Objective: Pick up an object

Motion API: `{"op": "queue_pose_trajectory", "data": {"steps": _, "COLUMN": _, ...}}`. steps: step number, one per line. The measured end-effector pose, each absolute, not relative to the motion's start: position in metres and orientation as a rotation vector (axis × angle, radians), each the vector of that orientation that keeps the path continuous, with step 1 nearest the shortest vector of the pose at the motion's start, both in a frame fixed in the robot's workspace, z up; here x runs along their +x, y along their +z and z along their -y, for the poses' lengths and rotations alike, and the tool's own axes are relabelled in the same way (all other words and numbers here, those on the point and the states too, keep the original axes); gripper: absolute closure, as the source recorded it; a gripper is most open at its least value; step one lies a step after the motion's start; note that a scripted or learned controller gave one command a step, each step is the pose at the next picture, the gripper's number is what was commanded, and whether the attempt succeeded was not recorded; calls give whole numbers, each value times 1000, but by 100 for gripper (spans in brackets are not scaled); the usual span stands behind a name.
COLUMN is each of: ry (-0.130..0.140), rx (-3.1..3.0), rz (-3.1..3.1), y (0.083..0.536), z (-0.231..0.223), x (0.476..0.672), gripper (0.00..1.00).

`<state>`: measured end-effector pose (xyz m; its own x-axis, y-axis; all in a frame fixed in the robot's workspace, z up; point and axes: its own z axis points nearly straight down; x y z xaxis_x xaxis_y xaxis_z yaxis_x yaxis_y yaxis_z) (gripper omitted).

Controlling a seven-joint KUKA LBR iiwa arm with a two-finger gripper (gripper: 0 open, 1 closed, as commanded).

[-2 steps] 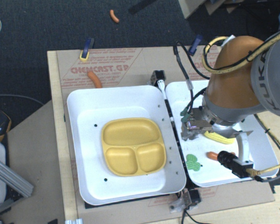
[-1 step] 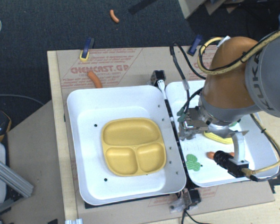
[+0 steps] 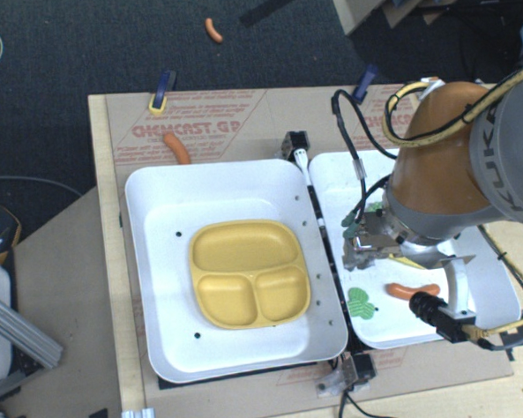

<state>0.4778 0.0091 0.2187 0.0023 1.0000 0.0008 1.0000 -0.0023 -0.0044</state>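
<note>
The arm's orange band (image 3: 435, 162) covers much of the right bin (image 3: 388, 328), hiding whatever lies beneath it. The gripper (image 3: 359, 242) hangs low over that bin's left part; whether it is open or closed cannot be told. An orange sausage-shaped piece (image 3: 414, 289) and a green toy (image 3: 360, 301) lie just below it. A yellow divided tray (image 3: 248, 273) sits in the left bin (image 3: 158, 254).

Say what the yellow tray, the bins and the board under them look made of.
Yellow tray: likely moulded plastic, smooth and matte, with rounded compartment walls.
Left bin and right bin: probably thin formed plastic, white with a slight sheen and rolled rims.
Board: looks like raw cardboard or fibreboard, tan and dull, printed in red.
</note>
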Motion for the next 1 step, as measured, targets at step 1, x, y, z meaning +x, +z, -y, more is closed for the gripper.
{"op": "queue_pose_trajectory", "data": {"steps": 1, "ry": -1, "rx": -2219, "rz": 2225, "y": 225, "z": -28, "x": 482, "gripper": 100}}
